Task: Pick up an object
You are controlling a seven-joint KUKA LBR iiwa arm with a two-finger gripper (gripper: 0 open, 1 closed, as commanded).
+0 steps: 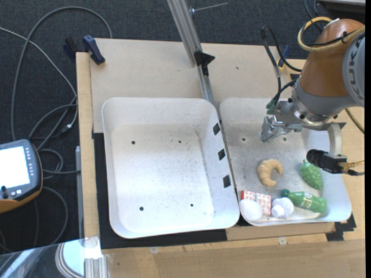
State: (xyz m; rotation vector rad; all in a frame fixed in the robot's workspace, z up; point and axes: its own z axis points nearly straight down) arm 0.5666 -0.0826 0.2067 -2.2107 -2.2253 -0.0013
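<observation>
camera view shows the pincer (271, 131) over the far part of the right bin (243, 112); it holds nothing, and how wide it stands i cannot tell. the croissant (270, 171) lies just near of it, a green bottle (305, 200) at the near wall. i judge this is the approach step: next it must come nearer and descend over the croissant.

A tan croissant (270, 172) lies curled at the centre of the right bin (246, 116). At its three o'clock sits a green grape bunch (312, 175); at five o'clock a green bottle (301, 201) lies on its side, white cap toward a red-and-white packet (255, 198) at seven o'clock.
</observation>
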